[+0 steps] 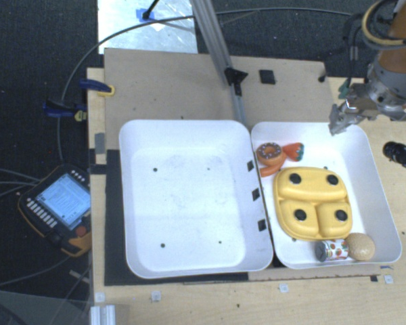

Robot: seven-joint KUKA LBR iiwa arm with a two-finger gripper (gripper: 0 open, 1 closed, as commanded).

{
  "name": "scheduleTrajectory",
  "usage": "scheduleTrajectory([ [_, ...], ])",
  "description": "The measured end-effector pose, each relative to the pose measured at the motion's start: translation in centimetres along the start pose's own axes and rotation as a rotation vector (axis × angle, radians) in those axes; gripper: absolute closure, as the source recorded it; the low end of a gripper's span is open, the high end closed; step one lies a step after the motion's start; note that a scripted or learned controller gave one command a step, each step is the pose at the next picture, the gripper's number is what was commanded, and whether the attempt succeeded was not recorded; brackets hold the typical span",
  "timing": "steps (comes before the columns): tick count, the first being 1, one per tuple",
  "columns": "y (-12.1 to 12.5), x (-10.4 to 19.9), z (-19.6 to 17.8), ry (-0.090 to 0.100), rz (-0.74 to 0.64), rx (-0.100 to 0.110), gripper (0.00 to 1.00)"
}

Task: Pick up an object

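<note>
The right bin (365, 147) holds a yellow tray-shaped toy (312, 202) with black dots, a round orange and brown donut-like piece (269, 153), an orange carrot-like piece (292, 152), a small printed can (331, 250) and a tan ball (360, 246). My gripper (340, 121) hangs above the bin's far right corner, apart from all of these. I see nothing between its fingers.
The left bin (183, 195) lies beside the right one. A grey pole (213, 32) slants over the bench's back edge. Black clips (256, 194) line the seam between the bins. A handheld pendant (57, 205) lies off the bench at the left.
</note>
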State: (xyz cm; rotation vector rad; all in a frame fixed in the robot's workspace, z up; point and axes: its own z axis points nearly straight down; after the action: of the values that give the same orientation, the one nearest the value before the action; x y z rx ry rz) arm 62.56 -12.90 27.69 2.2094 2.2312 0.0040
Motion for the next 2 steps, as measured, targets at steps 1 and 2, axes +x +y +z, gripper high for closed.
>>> scheduleTrajectory([
  [1, 0.0, 5.0, 1.7, 0.000, 0.000, 0.002, 1.00],
  [2, 1.2, 10.4, 2.3, 0.001, -0.001, 0.000, 1.00],
])
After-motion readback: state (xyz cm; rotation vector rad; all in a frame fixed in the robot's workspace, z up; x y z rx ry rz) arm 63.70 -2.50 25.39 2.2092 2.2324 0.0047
